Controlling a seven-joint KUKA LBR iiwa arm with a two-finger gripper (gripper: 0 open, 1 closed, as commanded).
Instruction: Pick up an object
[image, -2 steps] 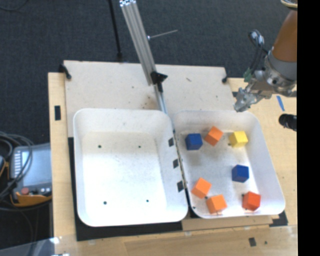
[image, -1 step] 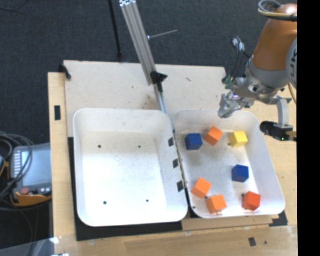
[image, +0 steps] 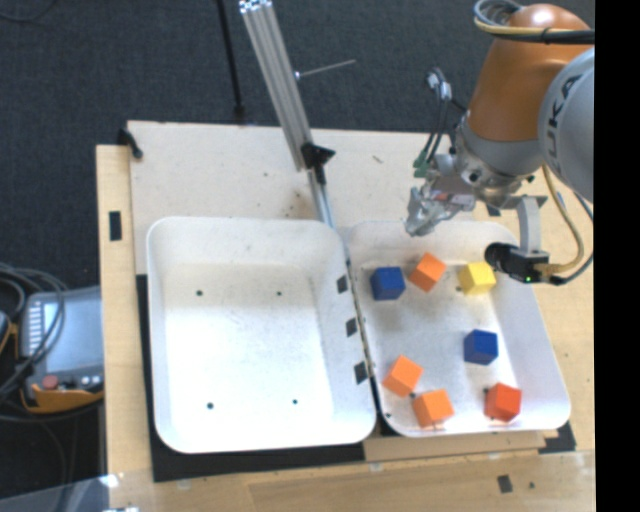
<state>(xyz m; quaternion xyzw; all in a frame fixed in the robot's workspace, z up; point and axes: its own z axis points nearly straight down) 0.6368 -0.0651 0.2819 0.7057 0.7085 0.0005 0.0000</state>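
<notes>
Blocks sit in the right bin (image: 535, 330). One orange block (image: 429, 271) lies at the far end, between a blue block (image: 388, 282) and a yellow block (image: 477, 278). It is just below the gripper (image: 425, 222), which hangs above it and holds nothing.

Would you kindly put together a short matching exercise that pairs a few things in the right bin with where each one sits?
Things:
1. yellow cube
2. red cube
3. gripper
4. blue cube beside the divider

Places:
A. near corner of the right bin, on the arm's side
B. above the bin's far edge
C. far row, nearest the left bin
D. far row, on the arm's side

Pairs: 1-D, 2-A, 3-B, 4-C
</notes>
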